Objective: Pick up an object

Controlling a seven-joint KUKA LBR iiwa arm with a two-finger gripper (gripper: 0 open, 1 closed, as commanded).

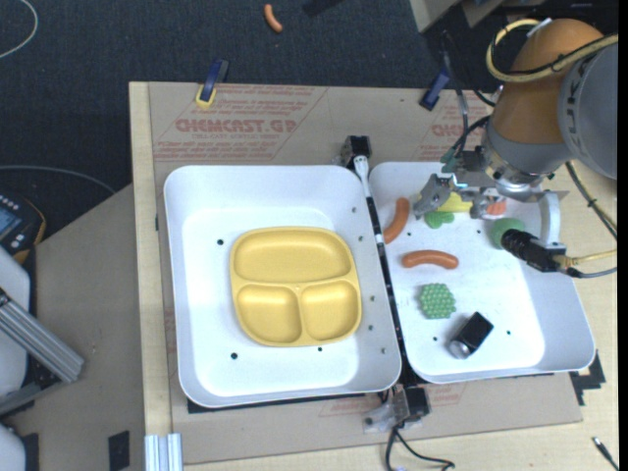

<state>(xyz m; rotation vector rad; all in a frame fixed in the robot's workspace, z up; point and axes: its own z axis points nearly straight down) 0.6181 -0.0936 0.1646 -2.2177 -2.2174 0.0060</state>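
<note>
My gripper [459,196] hangs low over the back of the right bin [559,332], under the orange band of the arm [535,77]. Right beneath it lies a small yellow and green toy [446,210], and a small red piece [497,207] lies just to its right; whether either is touched I cannot tell. Left of the gripper lies an orange carrot-like piece [395,220]. In front of it are a red-orange sausage [430,259], a green broccoli piece [437,300] and a black block [471,333].
The left bin [196,214] holds a yellow divided plate [294,285]. A black cable connector [530,249] hangs off the wrist over the right bin's right half. A divider with black clips [358,151] separates the bins.
</note>
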